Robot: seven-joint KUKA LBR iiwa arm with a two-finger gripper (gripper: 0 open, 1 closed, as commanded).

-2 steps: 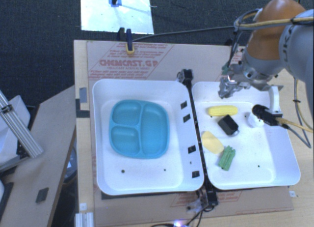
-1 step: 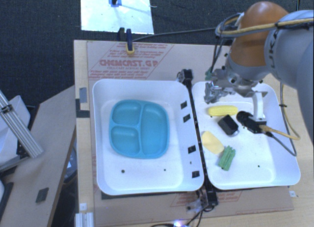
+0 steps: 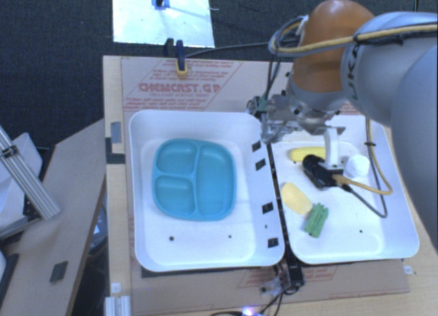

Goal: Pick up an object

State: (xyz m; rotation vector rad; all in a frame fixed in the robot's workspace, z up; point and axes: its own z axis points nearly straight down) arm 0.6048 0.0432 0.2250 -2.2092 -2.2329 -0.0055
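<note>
The gripper (image 3: pixel 269 124) hangs over the far end of the seam where the two bins meet, and from this angle I cannot tell how far open it is or whether it has hold of anything. The left bin (image 3: pixel 144 239) holds a blue divided plate (image 3: pixel 195 178). In the right bin (image 3: pixel 369 243) lie a yellow curved piece (image 3: pixel 302 153) at the far left, a white ball (image 3: pixel 356 166) to its right, and nearer, a yellow oval piece (image 3: pixel 296 198) just beside a green ridged block (image 3: pixel 316 219).
</note>
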